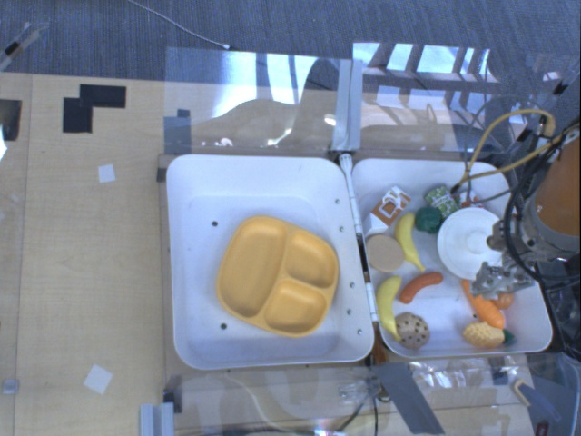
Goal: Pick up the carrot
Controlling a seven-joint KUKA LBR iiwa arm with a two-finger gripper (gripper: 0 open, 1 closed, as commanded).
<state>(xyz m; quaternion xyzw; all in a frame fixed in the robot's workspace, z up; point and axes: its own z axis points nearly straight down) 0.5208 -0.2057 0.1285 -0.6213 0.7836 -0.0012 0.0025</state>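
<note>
Because the carrot [487, 309] lies in the near right corner of the right bin [542, 339], crowded by a yellow-orange lumpy toy [482, 335] just in front, you see the jaws [495, 282] hanging right over its upper end, and whether they are spread or closed you cannot tell. Farther in, a red sausage [422, 285], two bananas [408, 239] and a white plate [468, 241] fill the bin. Left, the yellow divided tray [277, 273] sits alone in its bin [195, 243] on the desk [82, 271].
</note>
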